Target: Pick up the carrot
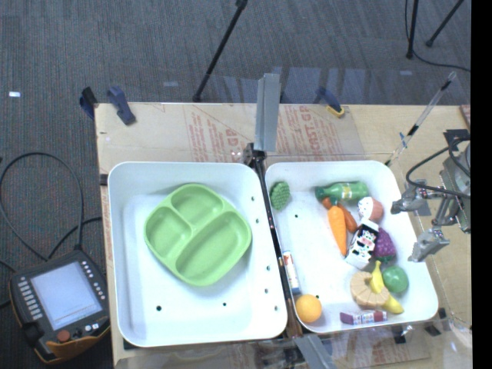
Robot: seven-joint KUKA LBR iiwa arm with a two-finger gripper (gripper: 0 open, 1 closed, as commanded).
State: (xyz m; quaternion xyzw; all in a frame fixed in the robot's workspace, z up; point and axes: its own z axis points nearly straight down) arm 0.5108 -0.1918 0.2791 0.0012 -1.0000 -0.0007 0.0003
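Orange fruit (308, 308) and carrot (337, 229) lie left of the pincer (421, 225), its grip state unclear.

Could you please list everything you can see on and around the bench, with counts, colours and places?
left bin: 1, white, left half of the bench
divided plate: 1, light green, in the left bin
right bin: 1, white, right half of the bench
carrot: 1, orange, middle of the right bin
bottle: 1, green, top of the right bin
scrubby round toy: 1, dark green, upper left corner of the right bin
orange fruit: 1, orange, lower left of the right bin
banana: 1, yellow, lower right of the right bin
grapes: 1 bunch, purple, right of the carrot
teach pendant: 1, grey and orange, floor at lower left
gripper: 1, grey, over the right bin's right rim
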